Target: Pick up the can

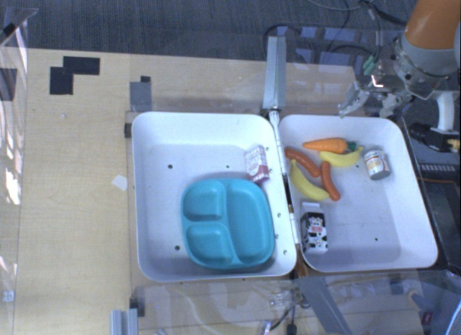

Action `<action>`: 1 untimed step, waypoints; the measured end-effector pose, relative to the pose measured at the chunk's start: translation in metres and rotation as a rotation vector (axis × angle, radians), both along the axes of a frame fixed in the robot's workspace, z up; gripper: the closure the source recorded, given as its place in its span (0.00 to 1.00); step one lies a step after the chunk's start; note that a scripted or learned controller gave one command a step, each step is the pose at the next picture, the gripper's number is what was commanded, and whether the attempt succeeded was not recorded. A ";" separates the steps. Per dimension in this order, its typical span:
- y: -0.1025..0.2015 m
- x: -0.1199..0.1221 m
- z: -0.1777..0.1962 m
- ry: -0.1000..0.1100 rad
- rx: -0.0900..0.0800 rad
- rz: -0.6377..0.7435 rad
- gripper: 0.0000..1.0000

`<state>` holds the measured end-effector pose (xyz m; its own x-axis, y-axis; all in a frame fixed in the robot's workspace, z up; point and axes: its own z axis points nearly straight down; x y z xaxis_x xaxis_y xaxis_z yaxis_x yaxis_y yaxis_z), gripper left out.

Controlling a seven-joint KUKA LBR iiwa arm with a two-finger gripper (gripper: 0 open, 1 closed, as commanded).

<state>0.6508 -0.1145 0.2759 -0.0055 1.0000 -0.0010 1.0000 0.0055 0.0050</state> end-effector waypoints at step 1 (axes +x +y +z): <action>-0.051 0.017 -0.163 -0.014 0.000 -0.083 0.00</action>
